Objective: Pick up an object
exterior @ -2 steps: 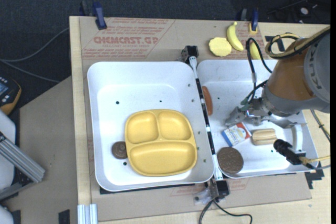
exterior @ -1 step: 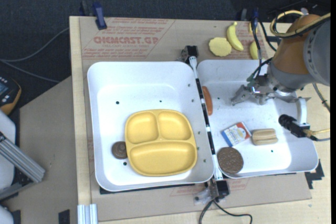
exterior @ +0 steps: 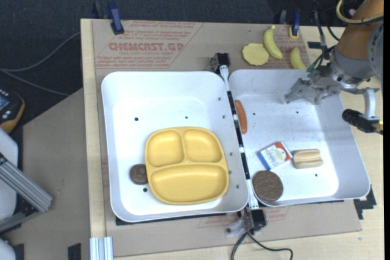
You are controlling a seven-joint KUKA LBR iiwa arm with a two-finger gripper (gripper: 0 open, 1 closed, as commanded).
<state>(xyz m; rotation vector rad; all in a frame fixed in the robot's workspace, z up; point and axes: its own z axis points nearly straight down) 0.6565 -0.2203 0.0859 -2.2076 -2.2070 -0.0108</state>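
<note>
The right bin (exterior: pixel 341 186) holds an orange sausage (exterior: pixel 241 116) against its left wall. Toward its front lie a small blue, white and red carton (exterior: pixel 273 155), a tan bun (exterior: pixel 306 158) and a dark brown round patty (exterior: pixel 267 186). My gripper (exterior: pixel 303 92) hovers over the back right part of this bin, well behind the carton and bun and right of the sausage, and nothing shows in its grasp. In the left bin (exterior: pixel 122 106) a yellow divided plate (exterior: pixel 186 164) sits with a brown cookie (exterior: pixel 138 174) at its left edge.
On the bench behind the right bin lie a yellow round slice (exterior: pixel 256 54) and two toy bananas (exterior: pixel 273 43) (exterior: pixel 297 58). The arm's grey wrist with its orange band (exterior: pixel 359 39) enters at the right edge. A black cable and clamp run along the seam between the bins (exterior: pixel 234 125).
</note>
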